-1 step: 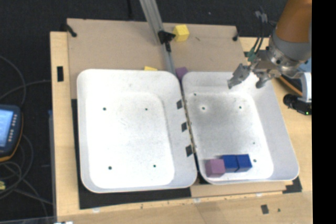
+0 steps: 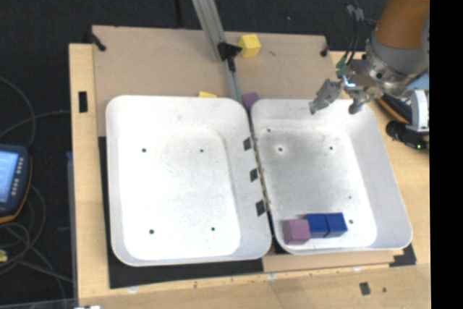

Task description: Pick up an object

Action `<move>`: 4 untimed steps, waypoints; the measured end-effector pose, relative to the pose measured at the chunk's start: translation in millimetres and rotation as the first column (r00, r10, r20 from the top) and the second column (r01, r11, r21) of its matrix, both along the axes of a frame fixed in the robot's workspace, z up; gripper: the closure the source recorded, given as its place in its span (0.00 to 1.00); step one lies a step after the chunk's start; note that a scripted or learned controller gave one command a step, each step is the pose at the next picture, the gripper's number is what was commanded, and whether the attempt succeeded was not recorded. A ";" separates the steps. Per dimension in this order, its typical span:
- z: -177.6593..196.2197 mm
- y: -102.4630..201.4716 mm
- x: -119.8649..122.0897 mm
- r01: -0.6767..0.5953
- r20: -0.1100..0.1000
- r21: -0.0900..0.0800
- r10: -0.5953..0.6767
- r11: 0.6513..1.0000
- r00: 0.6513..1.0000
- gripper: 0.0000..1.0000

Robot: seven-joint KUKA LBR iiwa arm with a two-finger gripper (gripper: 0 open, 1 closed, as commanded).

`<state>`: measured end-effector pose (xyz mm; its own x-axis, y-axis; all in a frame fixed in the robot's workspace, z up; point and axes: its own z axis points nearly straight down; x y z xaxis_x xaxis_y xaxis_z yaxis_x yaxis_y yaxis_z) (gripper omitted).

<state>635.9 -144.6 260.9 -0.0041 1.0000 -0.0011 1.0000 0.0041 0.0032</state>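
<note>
Fingers of your gripper (image 2: 337, 99) are spread wide with nothing between them, above the right bin's (image 2: 376, 148) far edge. Your 2 targets, the purple block (image 2: 295, 230) and blue block (image 2: 325, 223), touch against the near wall, so a descent could clip the rim or straddle both.

Two white bins (image 2: 181, 177) speckled grey, a purple block (image 2: 296, 230) and blue block (image 2: 325, 223) seen at the right bin's six o'clock, a yellow block (image 2: 250, 45) at twelve o'clock on the tan board (image 2: 159, 54), orange band (image 2: 405, 7) worn by the grey arm.
</note>
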 end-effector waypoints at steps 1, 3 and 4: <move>-58.8 30.6 -22.4 -0.001 -0.009 0.002 0.001 1.000 1.000 0.00; -97.0 45.8 -46.4 0.005 -0.006 0.001 -0.005 1.000 1.000 0.00; -118.0 47.5 -52.9 0.007 -0.004 0.000 -0.007 1.000 1.000 0.00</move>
